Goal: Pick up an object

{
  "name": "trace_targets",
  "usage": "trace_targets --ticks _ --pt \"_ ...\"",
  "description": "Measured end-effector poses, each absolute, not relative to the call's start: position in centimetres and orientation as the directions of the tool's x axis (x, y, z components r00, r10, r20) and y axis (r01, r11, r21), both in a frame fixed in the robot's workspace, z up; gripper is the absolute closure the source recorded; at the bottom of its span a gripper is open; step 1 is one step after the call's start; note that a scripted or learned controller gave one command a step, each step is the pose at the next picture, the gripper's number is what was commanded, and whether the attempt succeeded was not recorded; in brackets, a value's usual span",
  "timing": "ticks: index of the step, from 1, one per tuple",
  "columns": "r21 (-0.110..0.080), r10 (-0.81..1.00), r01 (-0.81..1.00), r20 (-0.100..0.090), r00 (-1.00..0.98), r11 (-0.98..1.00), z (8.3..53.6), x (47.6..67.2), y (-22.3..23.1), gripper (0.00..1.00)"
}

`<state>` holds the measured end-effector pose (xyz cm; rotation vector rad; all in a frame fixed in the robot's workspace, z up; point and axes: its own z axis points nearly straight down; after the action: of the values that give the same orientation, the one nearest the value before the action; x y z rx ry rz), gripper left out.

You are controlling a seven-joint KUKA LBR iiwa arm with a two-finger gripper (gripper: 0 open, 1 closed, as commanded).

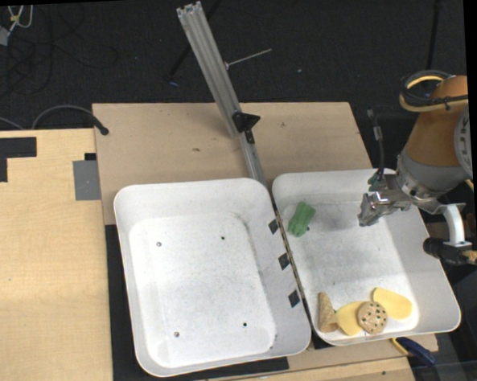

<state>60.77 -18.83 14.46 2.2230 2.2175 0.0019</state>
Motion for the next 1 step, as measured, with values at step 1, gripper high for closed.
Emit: trace_targets --ticks 1 --pt "0.003 1.000 1.000 -0.001 -0.002 0.002 19.00 61.52 -18.70 1.00"
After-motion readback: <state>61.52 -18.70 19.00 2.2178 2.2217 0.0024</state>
